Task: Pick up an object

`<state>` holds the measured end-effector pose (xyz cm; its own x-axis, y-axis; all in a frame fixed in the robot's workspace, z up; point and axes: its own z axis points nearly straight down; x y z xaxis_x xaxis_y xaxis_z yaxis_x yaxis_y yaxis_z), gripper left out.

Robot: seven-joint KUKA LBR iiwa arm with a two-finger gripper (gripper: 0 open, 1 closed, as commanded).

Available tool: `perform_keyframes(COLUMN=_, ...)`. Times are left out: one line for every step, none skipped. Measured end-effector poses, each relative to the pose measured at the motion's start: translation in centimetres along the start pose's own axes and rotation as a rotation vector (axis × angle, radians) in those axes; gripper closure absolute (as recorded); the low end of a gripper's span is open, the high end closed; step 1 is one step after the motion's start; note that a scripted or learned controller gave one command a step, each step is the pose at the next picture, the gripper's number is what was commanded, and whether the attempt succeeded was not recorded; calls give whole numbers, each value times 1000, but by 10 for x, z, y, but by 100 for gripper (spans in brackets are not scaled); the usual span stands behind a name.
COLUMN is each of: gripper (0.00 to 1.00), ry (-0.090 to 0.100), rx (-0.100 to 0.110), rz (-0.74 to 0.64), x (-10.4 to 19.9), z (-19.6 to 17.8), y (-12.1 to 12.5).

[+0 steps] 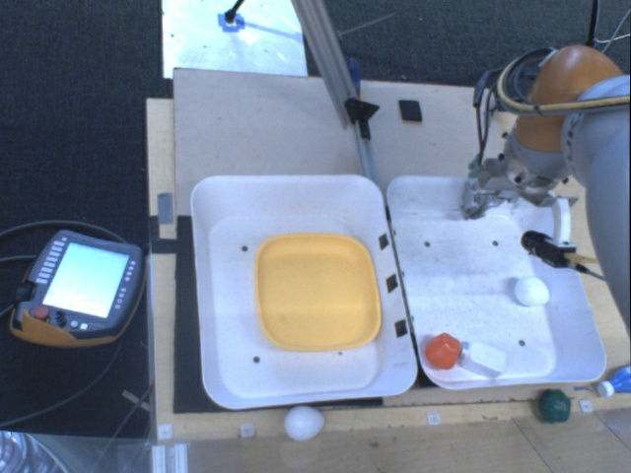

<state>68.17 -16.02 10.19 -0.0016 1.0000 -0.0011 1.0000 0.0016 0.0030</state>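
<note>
Pincer [480, 203] is sitting low at the far end of the right bin [463, 284], down near the bin floor, with the grey arm [596, 126] coming in from the right. Honestly can't tell from this angle whether the pincer is clenched or released, and I see nothing in it.

Pickable stuff in that same bin:
- white ball [530, 291] by the right wall, well apart from the pincer
- orange lump [443, 351] at the near edge, touching a pale see-through piece [483, 360]

Left bin [222, 264] has a yellow plate [318, 291] lying flat in the middle. Out on the counter [266, 116] there's a white egg-shaped thing [304, 422] just in front of the left bin, and a dark green ball [553, 405] off the right bin's near corner.
</note>
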Motion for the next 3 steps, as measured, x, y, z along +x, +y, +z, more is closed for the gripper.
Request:
perform_keyframes(gripper=100, ry=0, rx=-3, rz=0, x=9, z=-57, y=5)
perform_keyframes(gripper=100, ry=0, rx=-2, rz=0, x=13, z=-101, y=8)
perform_keyframes(gripper=100, ry=0, rx=-2, rz=1, x=13, z=-147, y=9)
